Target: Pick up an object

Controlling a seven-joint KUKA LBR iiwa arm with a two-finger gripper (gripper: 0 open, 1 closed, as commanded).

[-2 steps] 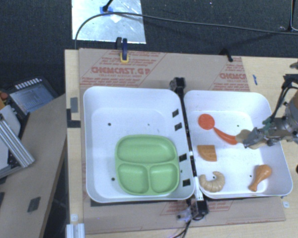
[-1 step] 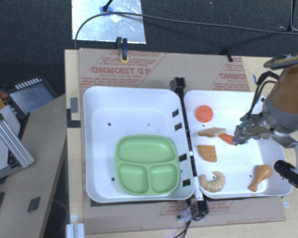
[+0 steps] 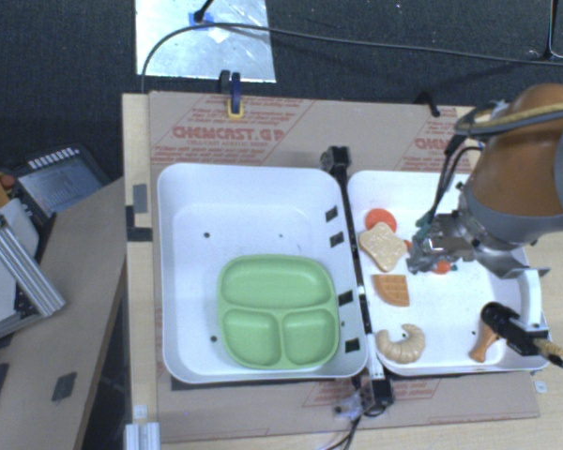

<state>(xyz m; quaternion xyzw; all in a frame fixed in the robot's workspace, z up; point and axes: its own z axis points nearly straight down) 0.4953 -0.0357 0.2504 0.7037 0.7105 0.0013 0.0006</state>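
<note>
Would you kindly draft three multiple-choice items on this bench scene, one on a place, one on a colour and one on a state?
1. Where does the divided plate lie?
A. In the left bin
B. In the right bin
C. On the bench outside the bins

2. What colour is that plate?
A. Blue
B. Green
C. Red

3. How does the bread slice lie?
A. Flat on the floor of the right bin
B. Stacked on the plate
C. Hanging over the bin's rim

Answers: 1 A, the plate sits inside the left bin. 2 B, it is pale green all over. 3 A, the slice rests flat, left of the gripper.
</note>
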